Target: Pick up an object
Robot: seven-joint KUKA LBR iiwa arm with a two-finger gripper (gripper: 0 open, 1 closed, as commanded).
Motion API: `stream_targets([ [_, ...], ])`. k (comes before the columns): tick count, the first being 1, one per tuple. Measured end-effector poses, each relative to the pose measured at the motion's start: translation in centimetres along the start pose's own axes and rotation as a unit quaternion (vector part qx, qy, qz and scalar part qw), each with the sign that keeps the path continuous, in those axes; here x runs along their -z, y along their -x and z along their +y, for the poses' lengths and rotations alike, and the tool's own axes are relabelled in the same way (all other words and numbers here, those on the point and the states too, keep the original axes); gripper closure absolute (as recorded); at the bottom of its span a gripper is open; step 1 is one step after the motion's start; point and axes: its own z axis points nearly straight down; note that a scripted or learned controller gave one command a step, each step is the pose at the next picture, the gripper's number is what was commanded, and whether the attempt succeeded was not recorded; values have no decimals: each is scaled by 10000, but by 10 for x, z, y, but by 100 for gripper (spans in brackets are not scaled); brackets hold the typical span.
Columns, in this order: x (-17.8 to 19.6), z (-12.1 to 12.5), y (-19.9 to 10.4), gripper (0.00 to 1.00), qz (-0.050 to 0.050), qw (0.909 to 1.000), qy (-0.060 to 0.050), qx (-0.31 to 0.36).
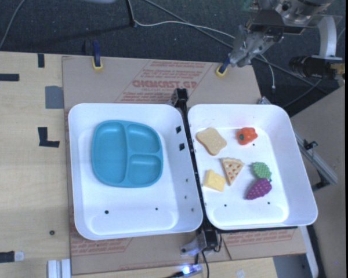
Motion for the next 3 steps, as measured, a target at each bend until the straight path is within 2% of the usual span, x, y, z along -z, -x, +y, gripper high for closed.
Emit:
stream_targets([
  [1, 57, 3, -26, 100, 12, 10000, 51, 23],
  [2, 54, -25, -53, 100, 13, 10000, 17, 27],
  [3, -134, -44, -84, 100, -2, 10000, -75, 21],
])
